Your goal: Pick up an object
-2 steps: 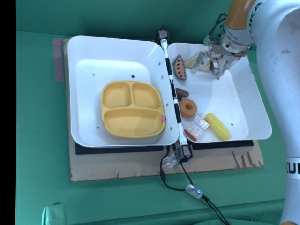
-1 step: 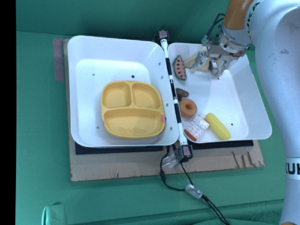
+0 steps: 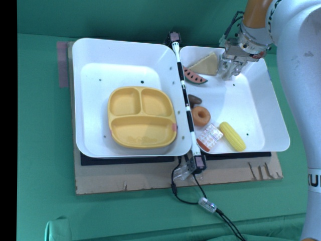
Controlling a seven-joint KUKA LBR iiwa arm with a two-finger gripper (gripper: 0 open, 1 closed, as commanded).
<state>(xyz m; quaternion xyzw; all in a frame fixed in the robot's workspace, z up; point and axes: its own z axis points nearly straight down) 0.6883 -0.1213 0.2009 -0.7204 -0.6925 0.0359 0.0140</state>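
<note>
My gripper (image 3: 228,74) hangs over the back of the right bin (image 3: 261,92), just right of a pale cheese wedge (image 3: 206,64). Its fingers point down and nothing shows between them. A watermelon slice (image 3: 194,77) lies left of the wedge by the divider. Further forward in the same bin sit a dark brown piece (image 3: 194,100), a glazed donut (image 3: 201,116), a clear packet with red and white contents (image 3: 209,136) and a yellow corn cob (image 3: 232,136).
The left bin (image 3: 95,69) holds a yellow divided plate (image 3: 142,117). A black and white bar (image 3: 184,97) runs between the bins, with a cable (image 3: 200,197) trailing off the front edge. The arm (image 3: 296,44) comes in from the upper right.
</note>
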